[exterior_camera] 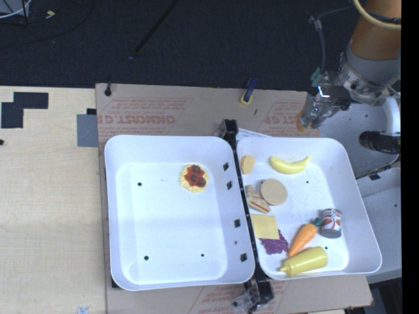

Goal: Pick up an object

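Note:
My gripper (pixel 313 115) hangs beyond the back edge of the right bin (pixel 359 195), above the cardboard, with the orange-banded wrist up and to its right. In the right bin lie a banana (pixel 289 165), a round tan disc (pixel 273 191), a small striped sandwich piece (pixel 258 205), a yellow cheese square (pixel 264 226), a purple scrap (pixel 274 244), a carrot (pixel 302 239), a small can (pixel 330 222) and a yellow bottle (pixel 304 261). A tan nugget (pixel 247 164) sits by the divider. The left bin (pixel 124 227) holds one small pizza-like piece (pixel 195 178).
Both bins rest on a cardboard sheet (pixel 163 113) on the wooden bench. A blue-and-yellow clip (pixel 248 91) sits on the cardboard's back edge. Black clamps (pixel 229 128) join the bins along the middle. A black fitting (pixel 380 141) stands to the right of the right bin.

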You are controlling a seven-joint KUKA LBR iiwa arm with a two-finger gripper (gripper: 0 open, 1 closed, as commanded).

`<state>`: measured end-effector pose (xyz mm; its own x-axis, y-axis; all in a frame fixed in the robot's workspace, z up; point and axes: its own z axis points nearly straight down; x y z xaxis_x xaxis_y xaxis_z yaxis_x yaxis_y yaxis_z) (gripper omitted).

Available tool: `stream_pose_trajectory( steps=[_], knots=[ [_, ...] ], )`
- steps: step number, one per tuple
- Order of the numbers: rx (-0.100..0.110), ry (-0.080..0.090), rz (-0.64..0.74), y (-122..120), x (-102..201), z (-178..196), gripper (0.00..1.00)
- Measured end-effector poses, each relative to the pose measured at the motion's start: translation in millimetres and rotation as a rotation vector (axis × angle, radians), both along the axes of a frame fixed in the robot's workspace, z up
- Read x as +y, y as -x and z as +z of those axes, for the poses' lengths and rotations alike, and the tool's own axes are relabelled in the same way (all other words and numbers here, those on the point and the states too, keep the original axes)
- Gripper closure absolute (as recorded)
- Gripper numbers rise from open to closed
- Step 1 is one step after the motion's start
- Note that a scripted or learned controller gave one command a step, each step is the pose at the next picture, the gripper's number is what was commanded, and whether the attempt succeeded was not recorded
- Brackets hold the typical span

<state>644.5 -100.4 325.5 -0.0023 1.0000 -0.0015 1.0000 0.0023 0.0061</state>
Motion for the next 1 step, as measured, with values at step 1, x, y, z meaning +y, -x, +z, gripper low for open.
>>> stream_pose_trajectory(
  steps=[1],
  knots=[
    [0.006,0.002,-0.009,16.0,-103.7,18.4,1.0]
  ],
)
